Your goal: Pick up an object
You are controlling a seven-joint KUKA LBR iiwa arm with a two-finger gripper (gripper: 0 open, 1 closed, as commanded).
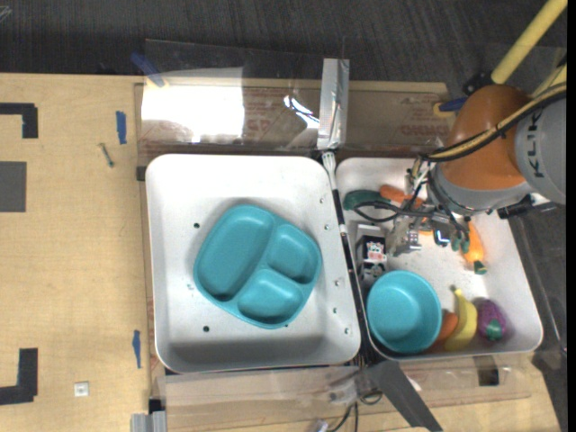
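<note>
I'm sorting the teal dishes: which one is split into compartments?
The teal plate in the left bin, with three compartments. The teal bowl in the right bin is one round hollow.

Single fixed overhead camera, slanted downward view.
We look down from above the pale wooden bench [63, 241], close enough that the two shallow white plastic bins [171, 187] span most of the width; the grey arm with an orange band [490, 147] enters from the right.

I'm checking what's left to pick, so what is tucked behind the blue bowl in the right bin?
Beside the blue bowl, on its right, a yellow banana-like toy, an orange piece and a purple piece show. The bowl covers the orange piece's left part.
</note>
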